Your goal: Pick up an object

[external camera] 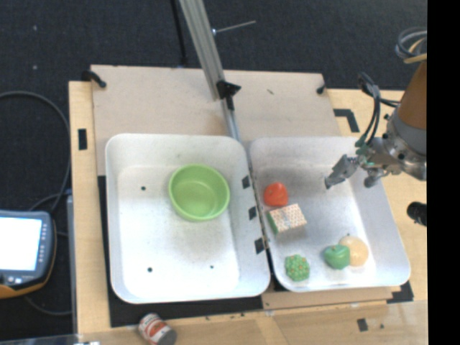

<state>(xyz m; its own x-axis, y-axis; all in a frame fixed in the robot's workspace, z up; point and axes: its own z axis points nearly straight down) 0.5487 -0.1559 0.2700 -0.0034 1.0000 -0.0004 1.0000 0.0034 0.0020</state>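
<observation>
At the right edge of the frame, a little above mid-height, the arm comes in with its orange band just showing above a grey wrist and looping cables, and its gripper (353, 171) reaches leftward and downward over the upper right part of the right bin (316, 153). The two dark fingers are spread apart, one (339, 172) angled out toward the bin's middle and the other closer to the bin's right rim, and nothing sits between them. Below and to the left of the claw, well apart from it, lie the bin's objects: a red ball-like piece (276, 194) near the bin's left wall, a small patterned block (288, 218) just beneath it, a green bumpy piece (297, 267) at the lower edge, and toward the lower right a green rounded object (336, 256) touching a pale cream one (354, 250). Open white floor separates the fingers from all of these. The left bin (144, 279) holds a light green bowl (199, 192), upright, in its upper middle. A slanted metal pole (203, 38) runs from the top of the frame down to the seam between the bins. On the bench below the left bin lies a small red and white can (156, 328) on its side, and a screen device (25, 250) sits at the far left.
</observation>
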